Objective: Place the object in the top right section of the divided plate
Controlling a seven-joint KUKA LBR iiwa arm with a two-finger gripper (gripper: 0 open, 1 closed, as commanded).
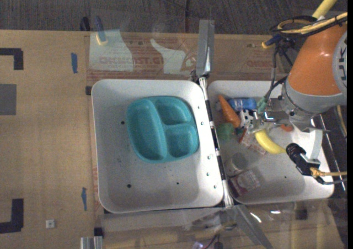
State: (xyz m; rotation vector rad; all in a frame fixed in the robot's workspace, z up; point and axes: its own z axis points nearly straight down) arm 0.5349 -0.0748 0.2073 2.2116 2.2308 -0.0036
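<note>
We cannot tell how the pincer (pixel 258 126) stands: it hangs low over the right bin (pixel 320 183) among the clutter, and the arm's orange and grey body (pixel 317 71) covers much of that bin's far right. Beside it we count one yellow banana (pixel 268 143), one orange carrot-like piece (pixel 229 111), one green item (pixel 225 132) and one blue item (pixel 242 102); the clear wrappers near them are hard to make out. The left bin (pixel 110 181) bears one teal divided plate (pixel 162 127) with three sections. Two white bins sit side by side on a tan counter (pixel 44 148) marked with black and blue tape; dark floor lies beyond.
</note>
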